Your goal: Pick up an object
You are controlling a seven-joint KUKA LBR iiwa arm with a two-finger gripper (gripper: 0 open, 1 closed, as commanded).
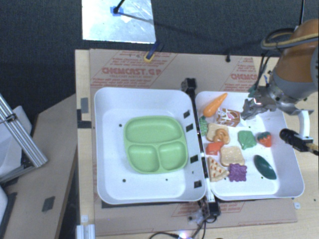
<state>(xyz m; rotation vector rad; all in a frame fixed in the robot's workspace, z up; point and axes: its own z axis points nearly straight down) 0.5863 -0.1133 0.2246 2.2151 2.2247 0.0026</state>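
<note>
One carrot (216, 104), long axis diagonal, tip toward upper right.

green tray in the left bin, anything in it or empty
Empty: all three compartments of the green tray show bare green; the toy food lies in the right bin.

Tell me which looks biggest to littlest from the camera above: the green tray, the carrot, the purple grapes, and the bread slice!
1. Green tray, far the largest.
2. Carrot.
3. Bread slice and purple grapes look about alike, so I won't rank them.
</note>
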